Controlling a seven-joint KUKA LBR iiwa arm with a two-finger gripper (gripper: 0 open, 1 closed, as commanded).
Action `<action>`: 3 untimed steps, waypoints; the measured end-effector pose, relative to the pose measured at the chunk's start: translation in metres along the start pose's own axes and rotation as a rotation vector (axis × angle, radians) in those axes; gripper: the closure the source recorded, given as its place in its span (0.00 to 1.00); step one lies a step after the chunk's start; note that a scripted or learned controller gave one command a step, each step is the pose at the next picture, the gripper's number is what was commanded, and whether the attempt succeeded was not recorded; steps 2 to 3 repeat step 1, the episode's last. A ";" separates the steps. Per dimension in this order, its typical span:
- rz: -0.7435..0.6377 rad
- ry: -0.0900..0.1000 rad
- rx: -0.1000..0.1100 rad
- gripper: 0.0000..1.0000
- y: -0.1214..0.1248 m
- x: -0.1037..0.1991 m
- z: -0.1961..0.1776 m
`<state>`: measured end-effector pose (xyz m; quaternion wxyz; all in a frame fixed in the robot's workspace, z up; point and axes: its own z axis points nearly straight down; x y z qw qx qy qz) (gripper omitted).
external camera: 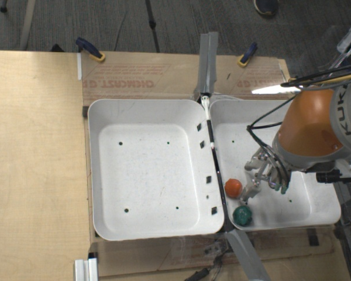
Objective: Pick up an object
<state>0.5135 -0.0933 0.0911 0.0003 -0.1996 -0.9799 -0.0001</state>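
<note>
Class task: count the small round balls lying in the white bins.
2, both in the right shallow white bin: a small orange ball by its left wall, and a small green ball at its near-left corner. The arm may hide others.

Even, bright overhead light is falling across the pale wooden desk [35, 157]. The shallow white plastic bins [149, 107] are glaring slightly, details around the tool [254, 189] are blurring softly, shadows staying faint.
</note>
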 end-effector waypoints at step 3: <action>-0.183 -0.038 -0.005 0.00 -0.011 0.022 -0.008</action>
